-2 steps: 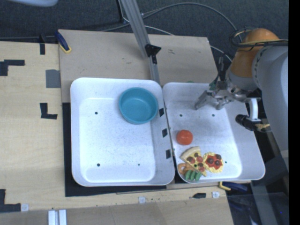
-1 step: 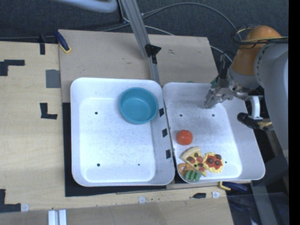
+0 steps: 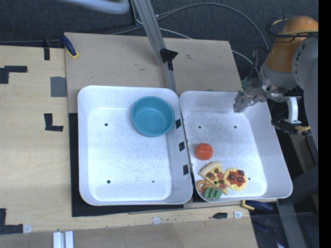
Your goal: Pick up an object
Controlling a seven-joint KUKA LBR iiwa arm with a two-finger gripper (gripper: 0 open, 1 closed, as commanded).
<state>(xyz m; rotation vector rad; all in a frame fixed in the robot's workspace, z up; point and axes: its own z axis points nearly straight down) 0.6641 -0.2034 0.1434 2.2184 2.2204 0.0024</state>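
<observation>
The robot's claw [image 3: 242,105], its grip state impossible to tell, hangs over the right bin's [image 3: 269,154] far edge, while a red ball [image 3: 203,151] and toy pizza pieces [image 3: 222,180] lie near the bin's near-left corner.

Two shallow white plastic bins side by side: left bin [image 3: 83,138] and right bin [image 3: 253,138], rims touching along the middle. Beneath them a black mat [image 3: 74,159], laid on a pale wooden bench top [image 3: 31,154]. Black tape marks [image 3: 50,122] and a grey square patch [image 3: 58,86] on the bench at left. Slanted grey metal pole [image 3: 152,27] with a black bracket [image 3: 168,55], ending at the bins' far edge. Yellow-and-blue clamp [image 3: 70,48] at the board's far left corner. Thin grey cable [image 3: 207,5] across dark floor.
</observation>
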